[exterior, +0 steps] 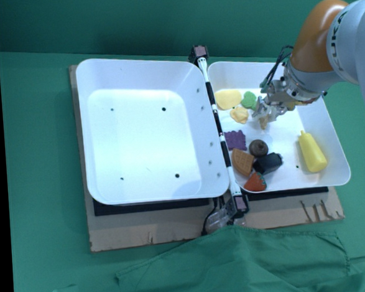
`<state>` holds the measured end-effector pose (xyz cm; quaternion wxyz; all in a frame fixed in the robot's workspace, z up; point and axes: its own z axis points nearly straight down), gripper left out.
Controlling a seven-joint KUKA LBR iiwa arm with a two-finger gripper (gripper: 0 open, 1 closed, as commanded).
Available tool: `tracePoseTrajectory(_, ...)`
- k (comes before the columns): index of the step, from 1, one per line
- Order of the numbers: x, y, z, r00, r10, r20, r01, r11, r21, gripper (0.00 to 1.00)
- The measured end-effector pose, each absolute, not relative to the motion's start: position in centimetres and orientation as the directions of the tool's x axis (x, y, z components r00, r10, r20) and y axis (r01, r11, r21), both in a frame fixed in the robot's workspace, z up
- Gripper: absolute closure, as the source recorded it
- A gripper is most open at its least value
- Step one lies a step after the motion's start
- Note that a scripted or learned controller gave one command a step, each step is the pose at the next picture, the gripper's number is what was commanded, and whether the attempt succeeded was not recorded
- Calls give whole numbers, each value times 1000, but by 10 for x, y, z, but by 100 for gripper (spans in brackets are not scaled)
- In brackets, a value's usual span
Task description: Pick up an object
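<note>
The gripper (264, 113) hovers in the right bin (333, 163) near its far edge — just beside the small yellow piece (239, 114) (grip state unreadable); nothing visibly lifted, the pick remains.

The bench (39, 152) is covered in green cloth. A flat brown cardboard sheet (145, 229) lies on it in the middle of the frame. On the cardboard there is a thin black mat (149, 206), and its edge peeks out along the bottom of the 2 white bins. The big left bin (140, 64) and the smaller right bin (332, 147) sit side by side, touching in the middle. A loose, wrinkled piece of green cloth (241, 266) lies at the bottom of the frame and covers the cardboard's lower edge.
</note>
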<state>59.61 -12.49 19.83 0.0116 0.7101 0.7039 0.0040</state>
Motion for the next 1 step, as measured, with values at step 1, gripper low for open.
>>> tracePoseTrajectory(1, 584, -165, 184, 6, 1000, -2, 1000, -6, 12, 100)
